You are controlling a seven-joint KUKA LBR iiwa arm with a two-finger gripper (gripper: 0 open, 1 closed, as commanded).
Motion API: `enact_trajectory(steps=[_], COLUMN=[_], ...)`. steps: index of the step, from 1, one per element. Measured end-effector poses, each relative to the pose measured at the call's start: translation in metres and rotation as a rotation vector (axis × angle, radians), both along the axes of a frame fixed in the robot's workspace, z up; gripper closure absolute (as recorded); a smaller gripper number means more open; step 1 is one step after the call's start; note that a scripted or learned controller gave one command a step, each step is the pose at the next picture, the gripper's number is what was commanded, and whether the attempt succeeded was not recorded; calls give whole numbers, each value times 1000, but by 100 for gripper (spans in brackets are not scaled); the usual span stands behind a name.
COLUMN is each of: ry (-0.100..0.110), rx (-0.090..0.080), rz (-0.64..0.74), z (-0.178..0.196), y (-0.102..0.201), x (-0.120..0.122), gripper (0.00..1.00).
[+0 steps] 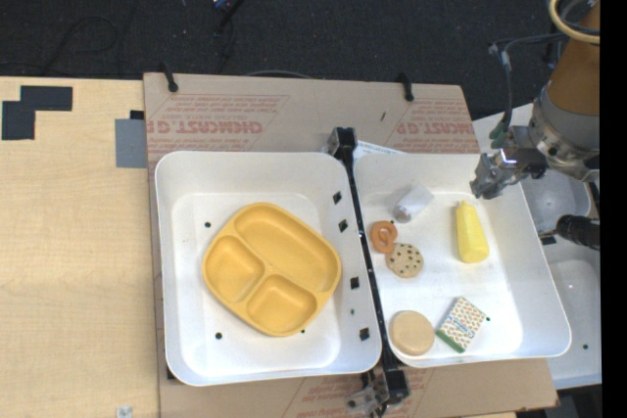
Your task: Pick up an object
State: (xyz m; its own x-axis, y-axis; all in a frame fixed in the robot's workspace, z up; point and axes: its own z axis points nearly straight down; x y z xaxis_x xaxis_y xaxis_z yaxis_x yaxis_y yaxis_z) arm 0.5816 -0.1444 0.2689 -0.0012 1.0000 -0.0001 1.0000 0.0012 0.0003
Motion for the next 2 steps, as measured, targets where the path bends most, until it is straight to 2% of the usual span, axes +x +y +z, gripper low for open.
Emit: enact_trajectory(steps=[1, 2], ry=[5, 5], rx=[3, 2], rz=[3, 4], z=[-10, -23], y=[56, 110], x=[-20, -23], gripper=[100, 100])
